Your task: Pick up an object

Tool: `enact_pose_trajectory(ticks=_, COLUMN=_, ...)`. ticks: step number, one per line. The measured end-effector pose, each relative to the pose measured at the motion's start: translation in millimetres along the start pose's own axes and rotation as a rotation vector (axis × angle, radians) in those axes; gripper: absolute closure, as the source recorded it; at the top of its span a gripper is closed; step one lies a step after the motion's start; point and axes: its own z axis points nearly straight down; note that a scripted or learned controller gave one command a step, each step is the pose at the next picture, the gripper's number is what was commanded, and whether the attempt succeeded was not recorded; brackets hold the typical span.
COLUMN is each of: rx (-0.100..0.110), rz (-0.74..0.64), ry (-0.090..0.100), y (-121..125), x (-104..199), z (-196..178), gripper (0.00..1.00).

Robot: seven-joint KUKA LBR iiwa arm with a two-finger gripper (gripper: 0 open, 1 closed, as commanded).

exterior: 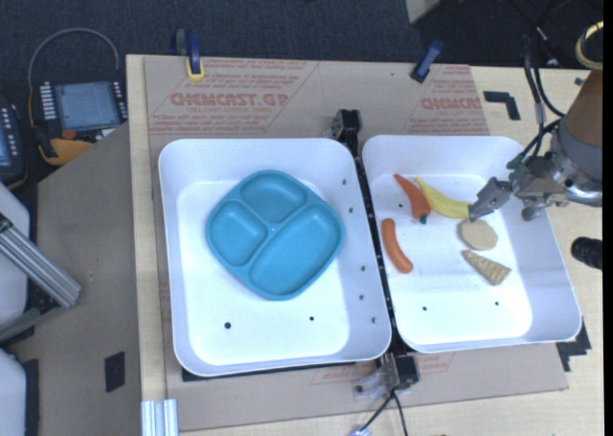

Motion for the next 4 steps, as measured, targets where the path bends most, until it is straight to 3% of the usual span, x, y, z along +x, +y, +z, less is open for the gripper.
enact_pose_trajectory(ticks=1, rx=-0.011, rz=-0.003, ry=-0.002, y=2.6, x=0.2, z=-5.5, gripper=0.00)
enact_pose_trajectory(ticks=3, rx=-0.004, rz=-0.003, ry=0.001, y=3.8, x=7.7, z=93.4, gripper=0.00)
enact_pose_trajectory(ticks=4, rx=-0.012, rz=-0.002, ry=-0.004, y=4.9, x=6.9, z=123.9, gripper=0.00)
